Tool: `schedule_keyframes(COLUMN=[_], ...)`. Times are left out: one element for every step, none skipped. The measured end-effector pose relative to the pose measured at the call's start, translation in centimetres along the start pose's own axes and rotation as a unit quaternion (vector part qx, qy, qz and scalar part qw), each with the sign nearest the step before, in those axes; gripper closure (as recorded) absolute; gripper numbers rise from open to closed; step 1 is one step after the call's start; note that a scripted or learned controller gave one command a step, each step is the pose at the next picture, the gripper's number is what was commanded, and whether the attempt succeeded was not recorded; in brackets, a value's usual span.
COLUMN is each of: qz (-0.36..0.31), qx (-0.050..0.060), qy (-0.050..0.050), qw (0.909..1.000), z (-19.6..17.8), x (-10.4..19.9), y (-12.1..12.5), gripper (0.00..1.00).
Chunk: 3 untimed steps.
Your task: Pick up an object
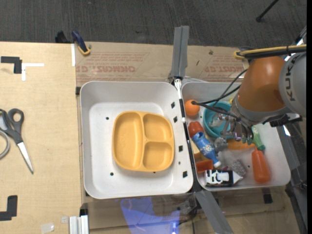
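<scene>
Grey arm (273, 89) entering from right, orange-banded wrist bent downward, gripper (233, 133) lowered

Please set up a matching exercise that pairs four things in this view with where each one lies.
Things:
1. yellow divided plastic plate
2. grey-handled scissors
3. small orange ball
4. red-orange carrot-shaped toy

Places:
A. on the wooden bench, left of both bins
B. near the right bin's front right corner
C. in the middle of the left bin
D. near the right bin's back left corner, beside the divider

Pairs: 1-C, 2-A, 3-D, 4-B
</scene>
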<state>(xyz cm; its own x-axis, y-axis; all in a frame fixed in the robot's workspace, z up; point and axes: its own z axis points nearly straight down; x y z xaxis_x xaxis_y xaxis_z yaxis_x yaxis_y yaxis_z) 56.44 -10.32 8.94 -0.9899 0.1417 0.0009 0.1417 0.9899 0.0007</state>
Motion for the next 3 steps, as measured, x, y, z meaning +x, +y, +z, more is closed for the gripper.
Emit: schedule_keyframes(qz=[-0.093, -0.106, -0.095], qx=[0.000, 0.000, 0.004], qy=[0.000, -0.003, -0.019], qw=[0.9956, 0.9944, 0.9953], z=[0.0, -0.1, -0.8], x=[2.5, 4.1, 5.5], y=[-5.2, -0.3, -0.2], gripper=[0.00, 0.00, 0.00])
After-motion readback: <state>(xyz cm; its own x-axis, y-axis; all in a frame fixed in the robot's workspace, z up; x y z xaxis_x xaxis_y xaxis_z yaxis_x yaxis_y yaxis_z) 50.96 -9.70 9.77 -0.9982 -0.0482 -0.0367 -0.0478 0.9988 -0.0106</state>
